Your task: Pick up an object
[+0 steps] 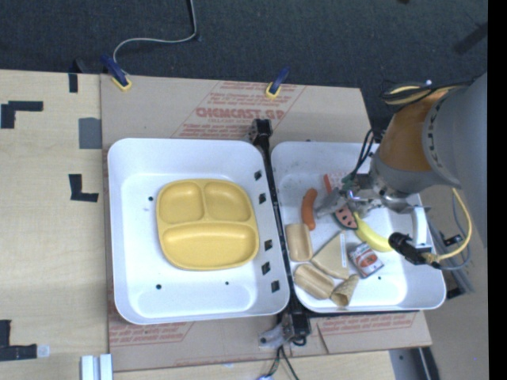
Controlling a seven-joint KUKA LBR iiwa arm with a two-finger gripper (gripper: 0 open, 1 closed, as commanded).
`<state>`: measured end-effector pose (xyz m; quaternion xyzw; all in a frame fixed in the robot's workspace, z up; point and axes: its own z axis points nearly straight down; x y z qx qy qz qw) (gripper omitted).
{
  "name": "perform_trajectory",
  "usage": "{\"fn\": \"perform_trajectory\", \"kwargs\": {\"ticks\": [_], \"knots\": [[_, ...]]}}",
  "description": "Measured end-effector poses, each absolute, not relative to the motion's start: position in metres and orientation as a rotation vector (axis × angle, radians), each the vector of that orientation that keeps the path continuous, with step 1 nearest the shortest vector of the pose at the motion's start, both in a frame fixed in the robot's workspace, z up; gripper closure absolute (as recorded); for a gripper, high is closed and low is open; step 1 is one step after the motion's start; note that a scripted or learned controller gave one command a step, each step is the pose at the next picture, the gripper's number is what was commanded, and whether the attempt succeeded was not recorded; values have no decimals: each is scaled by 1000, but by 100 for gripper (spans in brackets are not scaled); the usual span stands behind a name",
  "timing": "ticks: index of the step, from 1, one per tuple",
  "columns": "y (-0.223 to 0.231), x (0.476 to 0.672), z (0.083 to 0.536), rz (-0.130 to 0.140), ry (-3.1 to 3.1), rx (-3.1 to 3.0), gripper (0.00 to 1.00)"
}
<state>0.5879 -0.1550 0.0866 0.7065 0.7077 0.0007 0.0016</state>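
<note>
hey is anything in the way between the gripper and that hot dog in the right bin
Nothing visible does. The gripper hangs low over the right bin, just right of the hot dog, with bare bin floor between them. The banana and the bread pieces lie off to other sides.

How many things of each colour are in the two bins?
Yellow: 2, the tray and the banana.
Tan: 4, bread-like pieces.
Red: 2, the hot dog and the slice.
Red-and-white: 1, the can.
Total: 9

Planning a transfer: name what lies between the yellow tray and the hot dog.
Camera view: the black divider where the bins meet lies between yellow tray and hot dog.
</note>
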Motion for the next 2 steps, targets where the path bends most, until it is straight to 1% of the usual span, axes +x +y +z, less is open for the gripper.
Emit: {"fn": "perform_trajectory", "kwargs": {"ticks": [1,2], "knots": [[-156,588,96,1,2217,2216,100],[-65,592,184,1,2225,2219,100]]}}
